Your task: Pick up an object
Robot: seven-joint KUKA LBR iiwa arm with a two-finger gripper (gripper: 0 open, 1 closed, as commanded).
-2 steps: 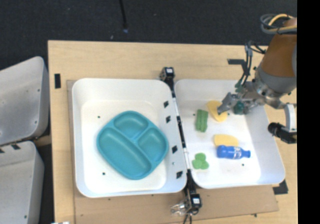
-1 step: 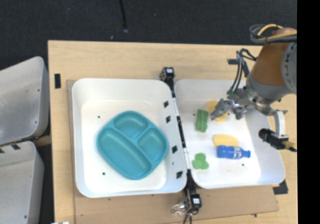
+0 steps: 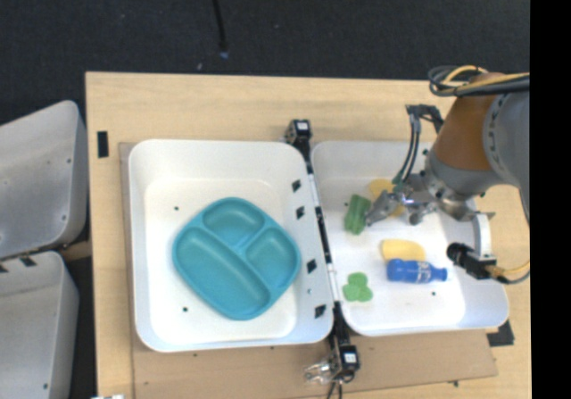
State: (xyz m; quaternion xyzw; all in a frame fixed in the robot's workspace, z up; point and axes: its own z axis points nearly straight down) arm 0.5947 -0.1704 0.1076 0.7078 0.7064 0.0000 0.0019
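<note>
The claw (image 3: pixel 399 206) hangs low in the right bin (image 3: pixel 482 312), near its back half, with its metal fingers spread apart and nothing visible between them. It sits just beside a dark green block (image 3: pixel 357 213) that leans toward the divider between the bins, and a yellow piece (image 3: pixel 382 186) lies close behind it, partly hidden; either looks like the target, judging by how the opening points. The arm (image 3: pixel 473 143) comes in from the bench's right edge, wrist bent down steeply. Nearer the front edge lie a yellow object (image 3: pixel 403 250), a blue bottle (image 3: pixel 415 273) touching it, and a light green piece (image 3: pixel 358 287). The left bin (image 3: pixel 143 210) carries a teal divided tray (image 3: pixel 235 256).
</note>
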